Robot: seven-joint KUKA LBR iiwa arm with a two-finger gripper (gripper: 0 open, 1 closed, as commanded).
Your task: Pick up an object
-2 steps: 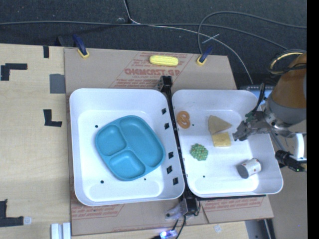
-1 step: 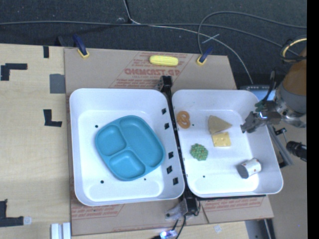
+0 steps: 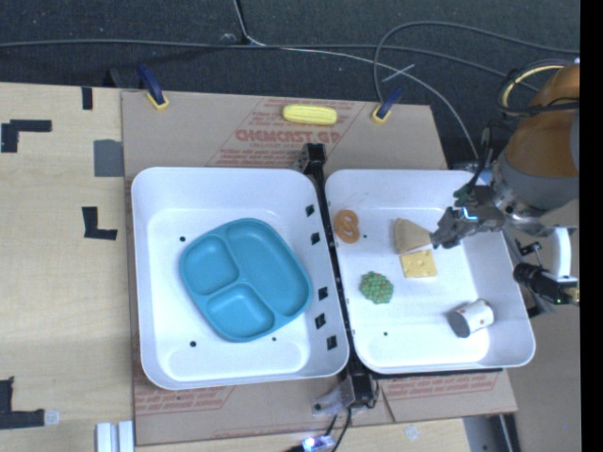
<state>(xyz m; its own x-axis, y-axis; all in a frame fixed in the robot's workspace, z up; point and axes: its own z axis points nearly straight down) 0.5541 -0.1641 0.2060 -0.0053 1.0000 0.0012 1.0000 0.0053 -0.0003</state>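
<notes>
In the right bin point(image 3: 490, 351), a tan wedge point(image 3: 409, 234) lies touching a yellow cracker square point(image 3: 419, 265). Around them sit a green broccoli floret point(image 3: 377, 287), an orange pretzel point(image 3: 347, 225) and a small white cylinder point(image 3: 471, 317). The gripper point(image 3: 446, 233) hovers just beside the wedge; whether it is spread or pressed together cannot be told. The left bin point(image 3: 155, 252) holds a blue divided plate point(image 3: 245, 278).

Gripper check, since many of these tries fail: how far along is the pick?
Done: the gripper has reached into the right bin, low beside the tan wedge and yellow cracker.
In hand: nothing visibly; whether the jaws are closed cannot be told.
Left: the grasp and lift. The pretzel, broccoli and white cylinder all lie on the bin floor.
</notes>
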